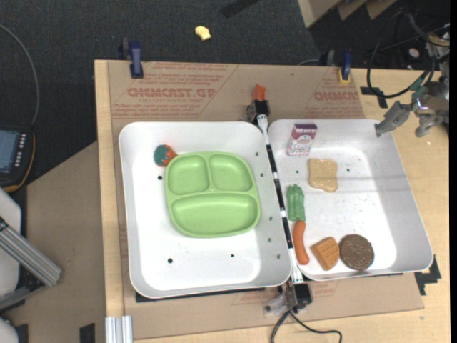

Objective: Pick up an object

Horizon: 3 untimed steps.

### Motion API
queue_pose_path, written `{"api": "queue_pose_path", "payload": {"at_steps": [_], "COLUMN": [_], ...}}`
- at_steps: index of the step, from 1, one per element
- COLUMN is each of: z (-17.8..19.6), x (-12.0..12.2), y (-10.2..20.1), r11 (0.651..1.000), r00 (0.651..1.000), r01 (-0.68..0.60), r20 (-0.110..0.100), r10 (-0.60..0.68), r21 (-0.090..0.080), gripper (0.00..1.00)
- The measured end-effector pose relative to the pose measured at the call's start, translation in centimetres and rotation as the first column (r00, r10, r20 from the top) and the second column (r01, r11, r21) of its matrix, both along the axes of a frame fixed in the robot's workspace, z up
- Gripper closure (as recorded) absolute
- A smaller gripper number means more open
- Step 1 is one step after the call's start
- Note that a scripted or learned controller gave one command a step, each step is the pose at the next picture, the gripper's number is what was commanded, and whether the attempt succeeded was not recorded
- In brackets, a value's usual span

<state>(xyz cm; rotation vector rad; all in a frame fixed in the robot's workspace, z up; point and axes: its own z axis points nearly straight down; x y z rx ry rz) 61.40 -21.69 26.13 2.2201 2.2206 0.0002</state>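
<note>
The right bin (385, 191) holds several small items. A purple and white carton (301, 139) stands at its far left, and a tan toast slice (323, 175) lies just nearer than it. A green vegetable (295, 202) and a red-orange sausage shape (300, 241) lie along the left wall. An orange cracker (326, 252) and a brown round cookie (355, 251) sit at the front. My gripper (408, 122) hangs at the bin's far right corner, above its rim. It is open, holds nothing, and is well away from every item.
The left bin (143, 249) holds a green divided plate (212, 193) and a small red and green ball (164, 155) at its far left. Blue clamps (133, 57) grip the bench's far edge. Cables (400, 70) trail at the upper right.
</note>
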Motion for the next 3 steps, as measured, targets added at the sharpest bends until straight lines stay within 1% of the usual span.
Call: {"api": "queue_pose_path", "payload": {"at_steps": [1,2,3], "z": [-10.2,-18.0,-16.6], "x": [0.5,-0.7,-0.6], "y": [5.9,7.7,7.6], "r11": [1.000,1.000,1.000], "r00": [1.000,1.000,1.000], "r01": [-0.006,0.000,0.000], "r20": [-0.010,-0.003,0.000], "r10": [0.006,0.000,0.000], "r21": [0.006,0.004,0.000], "gripper": [0.00,0.00,1.00]}}
